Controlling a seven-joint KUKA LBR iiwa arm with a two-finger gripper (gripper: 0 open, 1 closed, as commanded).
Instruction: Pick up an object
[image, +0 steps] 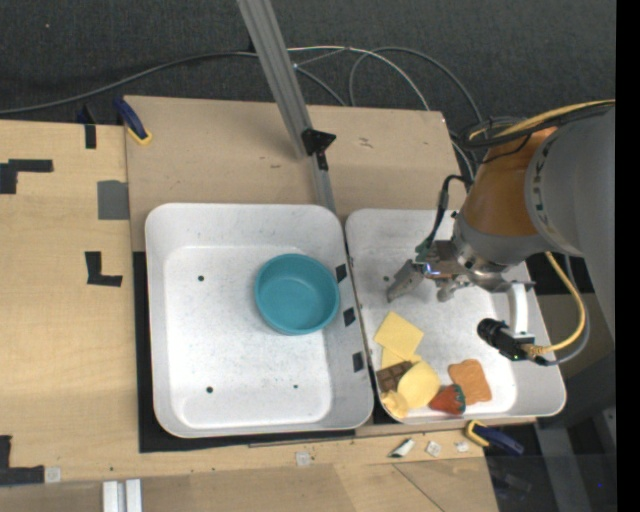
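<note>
dark carpet surrounds a pale wooden bench (60, 330) carrying two shallow white bins side by side. pincer (425, 282) sits low over the right bin (385, 235), in its upper half, on bare bin floor. its two fingers look splayed wide, one finger (403, 283) reaching away from the arm toward the bin divider; nothing between them.

candidate objects all lie below the pincer, toward the near end of the same bin, bunched against the wall as loose bin contents tend to settle: yellow flat square piece (399, 335) just below the pincer and closest to it, a second yellow piece (418, 385) further down, a small brown block (391, 377) touching the yellow ones, an orange toast-like piece (470, 380) and a red item (448, 400) beyond, partly overlapping. exact identity of these toy-food bits is uncertain.

teal bowl (296, 292) stands upright in the left bin (180, 330), well apart from the pincer across the divider.

arm pose: grey arm with orange band (505, 195) enters behind the pincer, wrist bent downward, cables trailing.

judgement: no grasp made yet; nearest target is the upper yellow square, which is thin and flat, so pinching it could slip.
</note>
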